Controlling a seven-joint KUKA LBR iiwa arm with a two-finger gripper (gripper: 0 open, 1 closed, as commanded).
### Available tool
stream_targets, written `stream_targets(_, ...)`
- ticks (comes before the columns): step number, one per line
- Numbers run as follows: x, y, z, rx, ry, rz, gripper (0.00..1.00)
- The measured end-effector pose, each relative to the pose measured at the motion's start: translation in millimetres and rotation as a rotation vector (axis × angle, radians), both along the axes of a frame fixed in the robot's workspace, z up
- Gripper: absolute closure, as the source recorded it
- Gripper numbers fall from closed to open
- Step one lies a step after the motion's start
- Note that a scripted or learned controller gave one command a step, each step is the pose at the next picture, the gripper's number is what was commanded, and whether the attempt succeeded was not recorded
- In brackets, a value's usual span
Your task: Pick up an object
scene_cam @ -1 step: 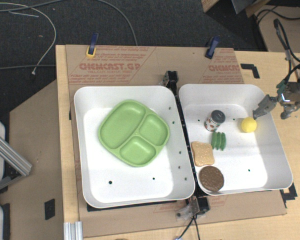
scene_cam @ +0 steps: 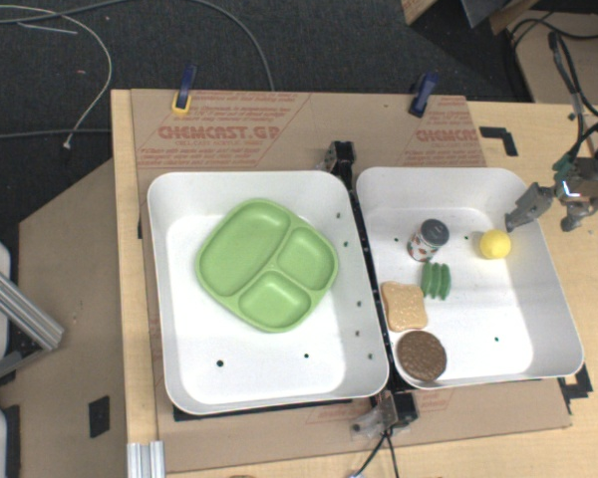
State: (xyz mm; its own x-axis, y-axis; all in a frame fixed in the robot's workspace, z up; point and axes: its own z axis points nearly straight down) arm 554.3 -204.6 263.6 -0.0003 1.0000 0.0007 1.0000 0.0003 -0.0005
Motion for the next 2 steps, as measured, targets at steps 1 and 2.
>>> stream_targets(1, -5, 6, -44, 0.0, 0.001, 0.0, 0.0)
stream_targets(2, 3, 5, -90, 0.002, 0.004, 0.0, 0.0)
